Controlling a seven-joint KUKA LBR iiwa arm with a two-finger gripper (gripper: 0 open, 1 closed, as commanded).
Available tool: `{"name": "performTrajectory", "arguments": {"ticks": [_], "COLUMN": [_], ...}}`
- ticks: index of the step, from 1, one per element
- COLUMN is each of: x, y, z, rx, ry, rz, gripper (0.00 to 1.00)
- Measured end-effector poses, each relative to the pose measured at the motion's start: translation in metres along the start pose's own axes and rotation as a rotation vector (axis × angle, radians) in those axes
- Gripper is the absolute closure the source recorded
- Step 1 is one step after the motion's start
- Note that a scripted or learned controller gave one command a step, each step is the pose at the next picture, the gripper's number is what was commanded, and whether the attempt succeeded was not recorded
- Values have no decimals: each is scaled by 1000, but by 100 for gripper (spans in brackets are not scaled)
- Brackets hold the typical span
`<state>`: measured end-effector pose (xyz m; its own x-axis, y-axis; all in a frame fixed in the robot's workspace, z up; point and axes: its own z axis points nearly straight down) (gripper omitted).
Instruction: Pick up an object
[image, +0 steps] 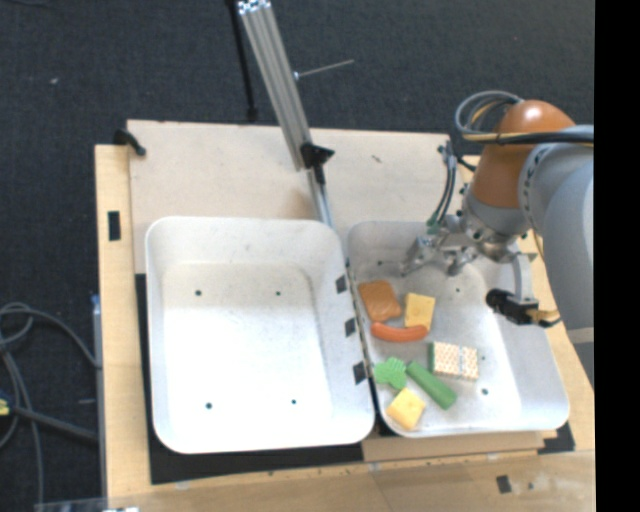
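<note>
The right bin (520, 385) holds several small objects. An orange-brown block (379, 299) lies beside a yellow block (419, 309), and a red-orange sausage shape (399, 333) lies just below them. Nearer the front are a checkered wafer-like block (455, 360), a green piece (418, 380) and a second yellow block (406, 408). My gripper (438, 258) hangs over the back of the right bin, above and behind the yellow block. It is open, with nothing between its fingers.
The left bin (250, 330) sits beside the right one, their walls meeting near the middle. A slanted aluminium rail (285, 90) rises from behind the bins. A black clip with a yellow tip (518, 308) sticks in from the arm side.
</note>
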<state>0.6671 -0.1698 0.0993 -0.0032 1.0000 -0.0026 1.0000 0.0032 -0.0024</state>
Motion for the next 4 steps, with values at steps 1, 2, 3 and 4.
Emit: {"name": "performTrajectory", "arguments": {"ticks": [1, 2, 3, 4], "x": [-1, 3, -4, -2], "y": [2, -2, 3, 7], "z": [-16, -64, -112, -177], "rx": [-9, -10, -10, -12], "ry": [-3, 1, 0, 0], "rz": [-1, 0, 0, -2], "gripper": [100, 100, 100, 100]}}
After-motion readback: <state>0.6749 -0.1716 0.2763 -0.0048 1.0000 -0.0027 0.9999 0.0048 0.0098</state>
